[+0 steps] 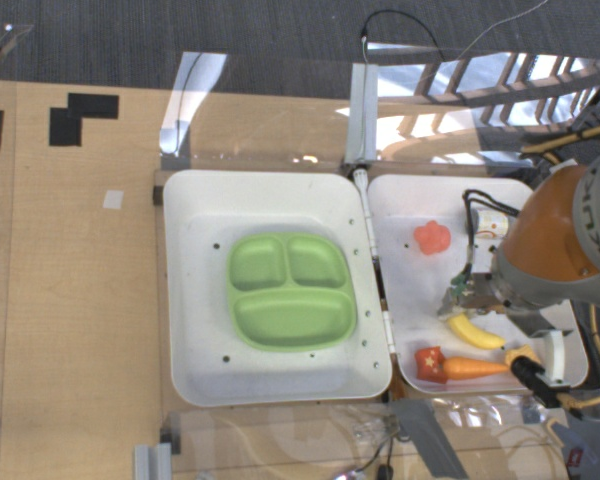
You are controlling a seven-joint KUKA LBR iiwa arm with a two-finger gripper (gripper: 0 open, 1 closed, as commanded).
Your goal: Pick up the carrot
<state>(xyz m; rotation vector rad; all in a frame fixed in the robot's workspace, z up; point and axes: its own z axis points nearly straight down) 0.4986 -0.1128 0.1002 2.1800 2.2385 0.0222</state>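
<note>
Your worktop [70, 298] at the left of the frame looks like matt, pale wood. Both white bins [195, 298] look like smooth plastic with a soft sheen. The green divided plate [291, 291] at centre is smooth, slightly glossy plastic. The carrot [472, 369] at lower right looks like smooth, glossy plastic.

Two white bins [190, 268], one green divided plate [291, 290], one banana [474, 331], one carrot [475, 369], and what look like two red toy fruits [432, 237].

An orange carrot [475, 369], a yellow banana [474, 331], a red pepper [430, 364] and a salmon-pink toy [432, 237] are seen; the divided plate [291, 291] is light green, the bins [195, 268] white.
</note>
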